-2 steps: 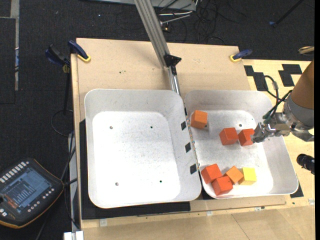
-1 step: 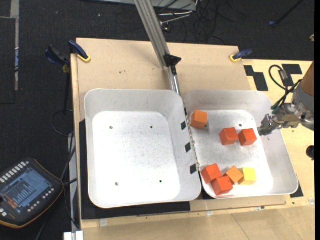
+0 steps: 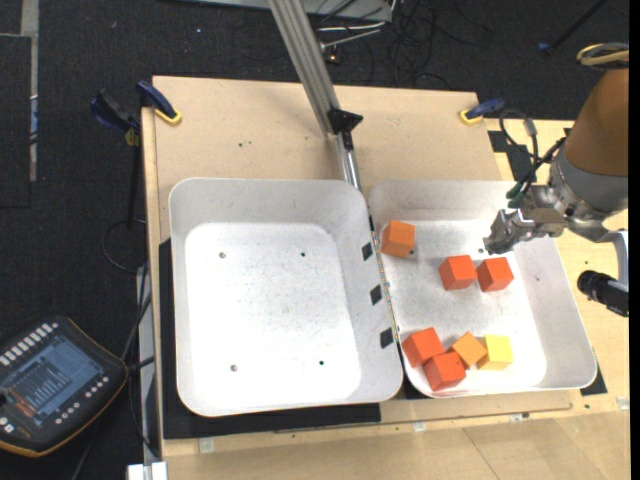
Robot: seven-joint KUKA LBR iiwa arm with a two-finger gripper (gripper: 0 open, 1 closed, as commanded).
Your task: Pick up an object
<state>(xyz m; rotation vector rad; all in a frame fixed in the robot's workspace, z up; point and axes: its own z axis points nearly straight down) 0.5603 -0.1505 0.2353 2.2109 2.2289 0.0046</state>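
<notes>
Camera view: a wooden bench [image 3: 260, 133] is seen from above, bearing two shallow white bins side by side. The left bin [image 3: 200, 298] takes up the larger share of the bench, and the right bin [image 3: 560, 328] lies against it, the two rims touching along the middle. The arm [image 3: 600, 143], grey with an orange band, is seen reaching in from the right edge over the right bin's far corner. Its gripper [image 3: 503, 236] is held low just above the red block [image 3: 495, 273] near the bin's right side; whether anything is held cannot be told, as the tips are too dark and small to read. All the blocks are found in the right bin. An orange block [image 3: 399, 238] sits near the bin's left wall, a red-orange block [image 3: 457, 271] just beside the red one, and a cluster lies at the near end: two red blocks [image 3: 422, 345] [image 3: 445, 370] touching, an orange block [image 3: 469, 348] and a yellow block [image 3: 497, 350].
</notes>
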